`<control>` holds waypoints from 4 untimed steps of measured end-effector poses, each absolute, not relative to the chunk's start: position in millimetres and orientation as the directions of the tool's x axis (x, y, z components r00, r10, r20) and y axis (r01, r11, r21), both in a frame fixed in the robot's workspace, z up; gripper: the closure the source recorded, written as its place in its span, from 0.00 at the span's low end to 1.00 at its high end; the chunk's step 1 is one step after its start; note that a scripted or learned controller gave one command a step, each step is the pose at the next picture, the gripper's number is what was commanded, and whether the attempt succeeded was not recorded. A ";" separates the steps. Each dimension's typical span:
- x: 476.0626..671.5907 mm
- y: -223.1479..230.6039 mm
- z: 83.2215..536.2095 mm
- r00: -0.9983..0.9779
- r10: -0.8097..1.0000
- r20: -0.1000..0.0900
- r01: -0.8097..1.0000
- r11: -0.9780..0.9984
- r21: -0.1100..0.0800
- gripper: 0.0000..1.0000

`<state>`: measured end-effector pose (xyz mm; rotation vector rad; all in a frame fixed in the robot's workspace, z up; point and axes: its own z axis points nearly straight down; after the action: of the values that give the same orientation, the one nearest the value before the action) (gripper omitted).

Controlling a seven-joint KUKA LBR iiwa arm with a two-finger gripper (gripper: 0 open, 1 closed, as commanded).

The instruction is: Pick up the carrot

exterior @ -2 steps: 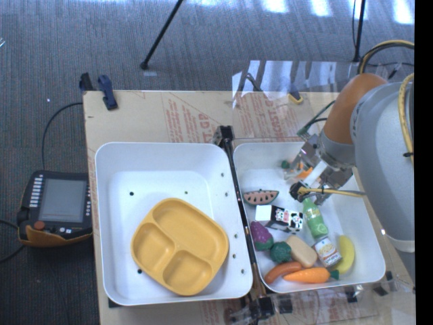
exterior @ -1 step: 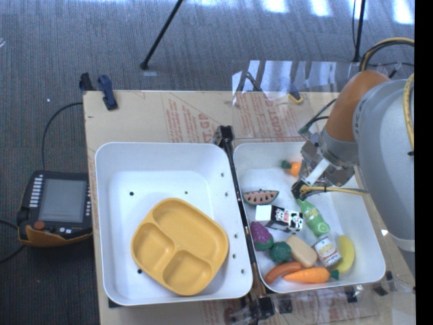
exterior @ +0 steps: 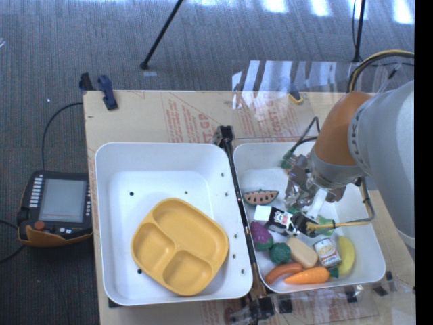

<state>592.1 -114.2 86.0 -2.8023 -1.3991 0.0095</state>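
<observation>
Carrot [exterior: 308, 275] well below claw [exterior: 298, 198].

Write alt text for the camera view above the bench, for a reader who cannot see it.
A grey robot arm reaches from the right over the right-hand white bin, its pincer above a heap of toy food. An orange carrot lies at the bin's near edge, apart from the pincer. In the left bin rests a yellow divided plate.

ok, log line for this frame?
gripper: over right bin, above toys | carrot: front edge, untouched | yellow tray: left bin
</observation>
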 end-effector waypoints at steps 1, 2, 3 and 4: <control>592.1 -115.1 86.2 0.603 0.797 -0.001 0.797 -0.603 -0.010 0.00; 534.6 -160.4 86.9 0.342 0.940 0.001 0.940 -0.342 -0.008 0.00; 609.3 -198.4 165.4 0.226 0.974 -0.001 0.974 -0.226 0.009 0.00; 641.5 -193.6 82.8 0.345 0.939 0.003 0.939 -0.345 -0.014 0.00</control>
<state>641.5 -193.6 82.8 -2.5655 -1.7907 0.0090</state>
